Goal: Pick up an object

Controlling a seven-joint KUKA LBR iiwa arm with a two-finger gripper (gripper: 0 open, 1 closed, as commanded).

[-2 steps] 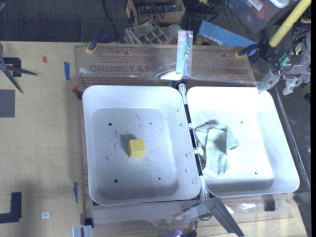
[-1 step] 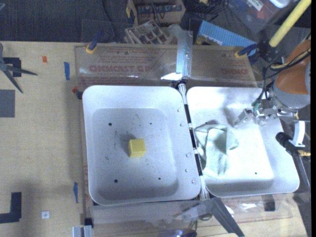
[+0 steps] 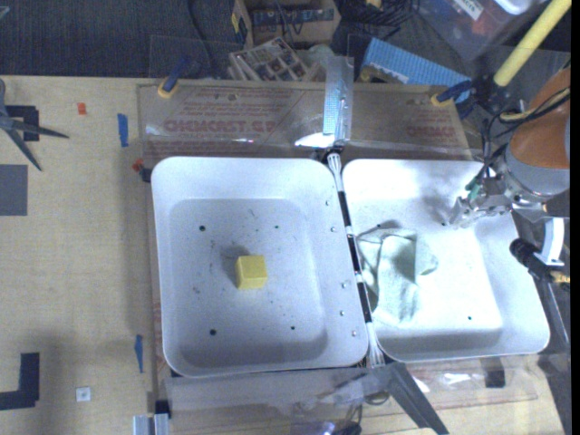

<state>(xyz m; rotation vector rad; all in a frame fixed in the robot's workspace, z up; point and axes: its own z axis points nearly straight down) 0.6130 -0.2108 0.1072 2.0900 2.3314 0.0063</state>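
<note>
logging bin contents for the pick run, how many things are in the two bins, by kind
yellow block: 1, in the left bin
pale crumpled cloth: 1, in the right bin
total: 2

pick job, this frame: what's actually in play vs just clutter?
In play:
yellow block in left bin
pale cloth in right bin
gripper above right bin

Clutter:
blue board
cardboard box
yellow pole
blue tape strips
</note>
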